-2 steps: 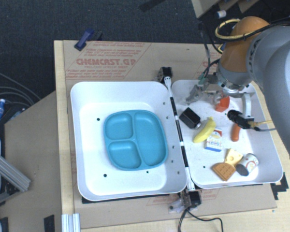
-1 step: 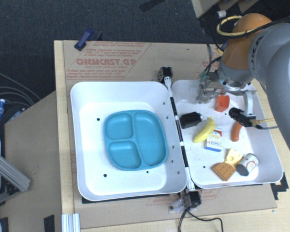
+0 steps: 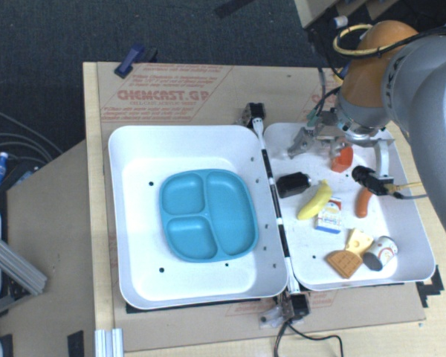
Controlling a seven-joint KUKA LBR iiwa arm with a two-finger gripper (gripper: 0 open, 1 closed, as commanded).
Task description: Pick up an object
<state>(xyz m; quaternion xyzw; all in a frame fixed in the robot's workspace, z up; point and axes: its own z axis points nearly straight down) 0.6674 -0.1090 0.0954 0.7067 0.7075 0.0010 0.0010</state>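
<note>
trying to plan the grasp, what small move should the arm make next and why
Probably lower straight onto the orange object: the gripper hangs just over it at the right bin's far end, with the banana and black item lying apart.

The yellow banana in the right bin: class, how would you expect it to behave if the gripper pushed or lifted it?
The banana looks like smooth moulded plastic, so probably stiff, light and somewhat slippery. Its curved, rounded body suggests it may pivot or rock when nudged. It lies close to the black block and small carton, so a push could well shift them too.
</note>
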